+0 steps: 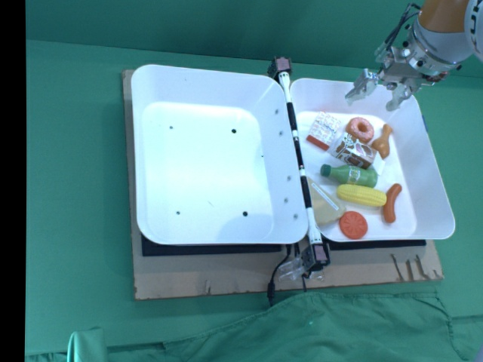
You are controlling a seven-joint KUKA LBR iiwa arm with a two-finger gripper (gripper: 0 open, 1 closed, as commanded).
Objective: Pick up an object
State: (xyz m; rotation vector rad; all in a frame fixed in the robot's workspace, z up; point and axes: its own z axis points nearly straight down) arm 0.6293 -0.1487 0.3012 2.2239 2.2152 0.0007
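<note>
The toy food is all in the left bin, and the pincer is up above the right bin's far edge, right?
Not quite. The toy food, like the donut, bottle and corn, lies in the right bin, not the left bin. The rest is right: the camera view shows the pincer above the right bin's far edge.

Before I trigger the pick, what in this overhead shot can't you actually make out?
- Print on the small carton and the flat packet: too small to read.
- The pale wedge by the divider: washed out against the right bin, identity unclear.
- The arm above the gripper: cut off by the top right corner.
- Gripper height over the bin: cannot tell.
</note>
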